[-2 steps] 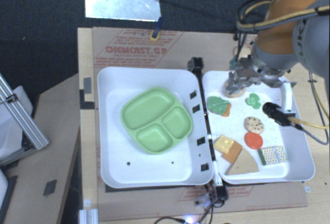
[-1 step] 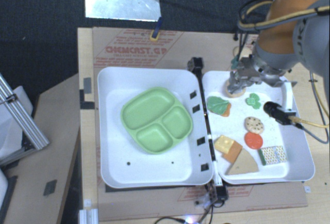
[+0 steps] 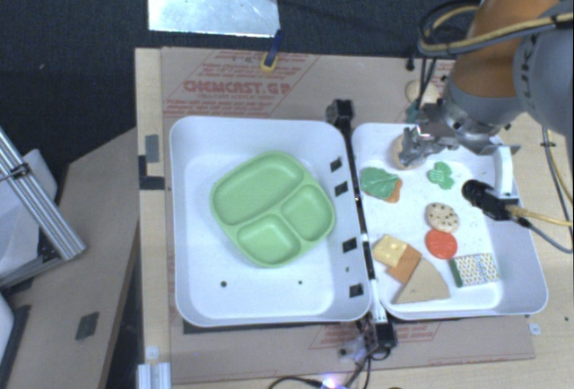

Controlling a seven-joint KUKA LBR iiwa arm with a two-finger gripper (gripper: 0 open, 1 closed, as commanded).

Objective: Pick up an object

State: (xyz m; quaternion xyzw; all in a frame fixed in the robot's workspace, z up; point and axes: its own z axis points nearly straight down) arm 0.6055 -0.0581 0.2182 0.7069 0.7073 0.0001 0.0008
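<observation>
The arm leans in over the right-hand bin [image 3: 520, 289], and its pincer [image 3: 413, 148] hangs low at the bin's far left corner. From where I stand the metal tips blur together, so I cannot tell how the pincer is set, and nothing shows between the tips.

The nearest thing to it is a green and orange piece [image 3: 381, 185], leafy on top, lying just beside and a little nearer the camera than the pincer. I take that as the likely pick. It lies flat on the bin floor, its long axis running roughly left to right across the view with a slight downward tilt toward the right, the orange edge on its near right side.

To do this step well, I'd say the pincer should centre itself over the piece's middle, turn so it closes across the short width rather than along the length, and come straight down. The bin wall and the black divider [image 3: 354, 217] sit close on the left, so there is little room that side.

Other bits lie farther off in the same bin: a small green leaf [image 3: 440, 173], a cookie [image 3: 441, 217], a red disc [image 3: 440, 245], a cheese wedge [image 3: 395, 255], a patterned block [image 3: 475, 269]. The left bin [image 3: 193, 289] holds a green divided plate [image 3: 272, 208].
</observation>
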